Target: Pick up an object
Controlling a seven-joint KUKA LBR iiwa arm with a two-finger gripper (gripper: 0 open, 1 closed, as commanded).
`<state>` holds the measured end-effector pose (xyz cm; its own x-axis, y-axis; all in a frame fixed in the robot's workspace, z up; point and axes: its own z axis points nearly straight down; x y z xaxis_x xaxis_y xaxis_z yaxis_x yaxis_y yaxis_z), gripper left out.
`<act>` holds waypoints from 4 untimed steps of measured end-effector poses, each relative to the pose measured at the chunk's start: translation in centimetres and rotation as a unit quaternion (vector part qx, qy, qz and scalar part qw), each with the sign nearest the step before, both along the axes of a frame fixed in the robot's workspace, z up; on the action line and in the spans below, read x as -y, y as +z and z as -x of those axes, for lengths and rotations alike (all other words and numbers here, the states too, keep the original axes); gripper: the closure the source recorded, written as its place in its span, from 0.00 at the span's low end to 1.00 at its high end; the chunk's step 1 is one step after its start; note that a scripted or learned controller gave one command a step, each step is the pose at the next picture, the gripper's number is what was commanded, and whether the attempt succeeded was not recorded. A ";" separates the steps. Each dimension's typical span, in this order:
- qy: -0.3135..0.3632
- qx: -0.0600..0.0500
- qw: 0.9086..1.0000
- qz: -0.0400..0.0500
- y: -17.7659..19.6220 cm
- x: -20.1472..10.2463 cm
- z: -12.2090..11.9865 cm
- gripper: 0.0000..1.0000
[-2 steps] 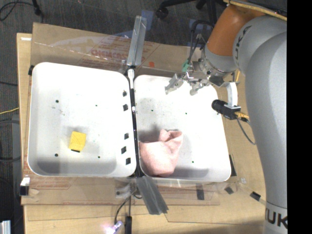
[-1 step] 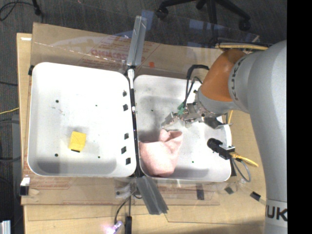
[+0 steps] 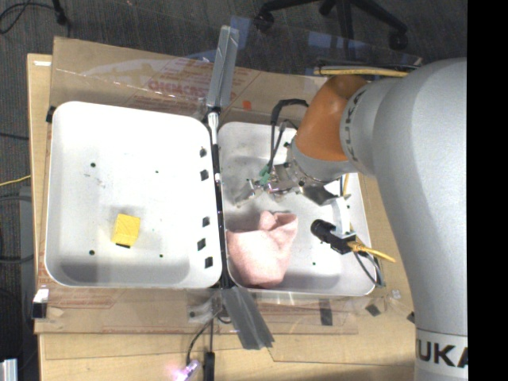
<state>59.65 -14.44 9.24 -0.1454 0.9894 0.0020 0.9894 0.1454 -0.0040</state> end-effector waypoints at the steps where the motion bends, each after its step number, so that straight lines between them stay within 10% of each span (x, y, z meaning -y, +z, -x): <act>1: -0.045 0.001 0.999 0.001 0.0 1.9 -6.1 0.00; 2: -0.041 0.000 0.999 0.000 1.0 1.7 -6.2 1.00; 3: -0.110 0.002 0.994 0.001 14.8 -4.1 -6.1 1.00; 4: -0.010 0.000 1.000 0.001 13.1 1.4 -3.4 1.00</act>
<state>63.07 -15.88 22.37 -0.1252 0.9921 0.0010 0.9921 0.1252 -0.0046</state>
